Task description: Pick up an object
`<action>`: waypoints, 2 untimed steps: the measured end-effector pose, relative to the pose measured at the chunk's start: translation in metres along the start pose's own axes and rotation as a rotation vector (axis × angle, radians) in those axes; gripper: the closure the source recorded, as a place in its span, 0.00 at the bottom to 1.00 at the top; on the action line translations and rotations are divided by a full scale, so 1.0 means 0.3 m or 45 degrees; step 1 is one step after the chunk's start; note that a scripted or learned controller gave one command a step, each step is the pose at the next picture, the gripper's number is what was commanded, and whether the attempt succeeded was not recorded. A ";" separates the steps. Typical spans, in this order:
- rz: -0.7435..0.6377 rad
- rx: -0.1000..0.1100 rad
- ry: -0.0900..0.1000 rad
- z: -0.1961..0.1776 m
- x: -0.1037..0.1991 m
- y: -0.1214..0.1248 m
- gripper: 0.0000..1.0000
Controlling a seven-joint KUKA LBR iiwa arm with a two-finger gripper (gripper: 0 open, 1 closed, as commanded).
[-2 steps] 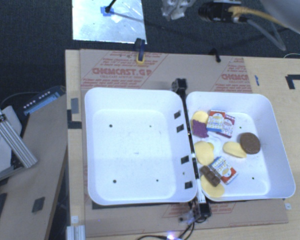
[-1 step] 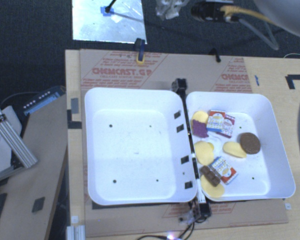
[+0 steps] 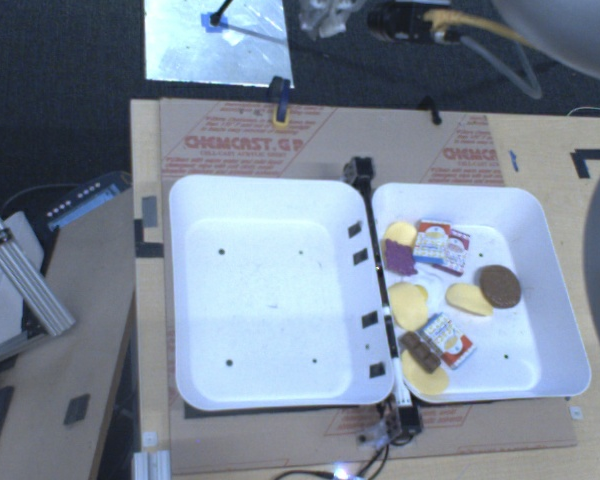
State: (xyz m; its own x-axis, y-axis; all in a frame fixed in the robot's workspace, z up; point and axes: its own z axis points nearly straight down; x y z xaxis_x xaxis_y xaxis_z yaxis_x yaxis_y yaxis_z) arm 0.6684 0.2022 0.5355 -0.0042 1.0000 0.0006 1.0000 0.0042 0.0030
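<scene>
The right bin (image 3: 558, 298) holds a loose pile of small items. A red and white carton (image 3: 442, 245) lies near its back, beside a purple piece (image 3: 400, 258) and a yellow chip (image 3: 401, 234). A round brown cookie (image 3: 500, 286) sits to the right, next to a yellow slice (image 3: 469, 299). Nearer the front are a second small carton (image 3: 448, 338), a dark brown bar (image 3: 420, 351) and two more yellow pieces (image 3: 410, 306). My gripper (image 3: 325, 3) hangs blurred at the top of the view, high above the bench and well back from both bins.
The left bin (image 3: 260, 288) stands beside the right one, joined by a black clipped divider (image 3: 375, 268). A shiny metal sheet (image 3: 215, 28) lies on the floor behind. A yellow and blue clamp (image 3: 280, 103) sits on the bench's back edge.
</scene>
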 end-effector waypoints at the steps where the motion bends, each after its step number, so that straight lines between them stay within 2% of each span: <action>1: 0.000 0.000 0.000 0.000 0.040 0.000 1.00; 2: 0.001 0.000 0.000 0.000 0.074 0.001 1.00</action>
